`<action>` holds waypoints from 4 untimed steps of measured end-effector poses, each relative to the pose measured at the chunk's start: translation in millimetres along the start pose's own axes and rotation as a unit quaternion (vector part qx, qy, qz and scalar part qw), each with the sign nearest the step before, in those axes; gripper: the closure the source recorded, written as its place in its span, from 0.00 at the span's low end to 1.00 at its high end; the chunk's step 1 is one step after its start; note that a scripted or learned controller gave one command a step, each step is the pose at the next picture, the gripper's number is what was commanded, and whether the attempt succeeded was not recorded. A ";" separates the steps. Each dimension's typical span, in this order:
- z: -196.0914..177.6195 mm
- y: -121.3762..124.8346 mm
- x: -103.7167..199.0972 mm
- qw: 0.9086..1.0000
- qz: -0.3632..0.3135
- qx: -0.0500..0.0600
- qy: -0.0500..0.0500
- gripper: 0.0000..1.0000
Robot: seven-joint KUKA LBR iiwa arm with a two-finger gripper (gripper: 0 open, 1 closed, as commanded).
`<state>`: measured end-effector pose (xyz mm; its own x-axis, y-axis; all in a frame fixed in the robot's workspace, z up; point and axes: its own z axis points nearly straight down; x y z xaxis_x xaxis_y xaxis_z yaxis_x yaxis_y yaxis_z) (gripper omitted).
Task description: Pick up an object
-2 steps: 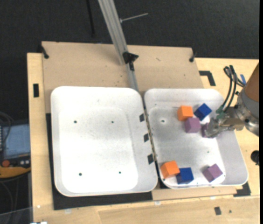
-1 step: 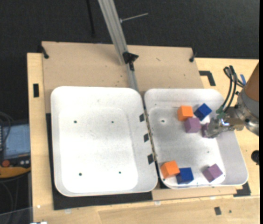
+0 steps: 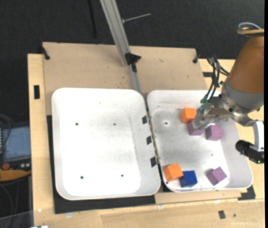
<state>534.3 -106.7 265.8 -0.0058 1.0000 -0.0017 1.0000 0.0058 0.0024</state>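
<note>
The right bin [image 3: 172, 141] holds several small blocks. An orange block [image 3: 188, 114] lies near its far middle, with a purple block [image 3: 196, 130] just below it and another purple block [image 3: 214, 132] to the right. Along the bin's near edge sit an orange block [image 3: 173, 172], a blue block [image 3: 188, 178] and a purple block [image 3: 216, 175]. My gripper [image 3: 201, 122] hangs low over the upper cluster, right above the purple block beside the orange one. The wrist hides the fingertips.
The left bin [image 3: 98, 141] lies beside the right one. A slanted metal pole [image 3: 117, 30] rises from the back of the bench between the bins. Black clamps [image 3: 148, 139] sit on the divide. A pendant [image 3: 10, 148] lies off the bench at the left.
</note>
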 end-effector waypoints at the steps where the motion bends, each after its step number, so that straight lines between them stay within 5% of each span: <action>1: 3.8 27.1 54.7 1.000 -0.001 0.000 0.001 1.00; 4: 14.0 113.2 188.8 1.000 0.000 0.000 0.001 1.00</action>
<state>646.4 82.7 251.8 -0.0067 1.0000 0.0001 1.0000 0.0067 0.0032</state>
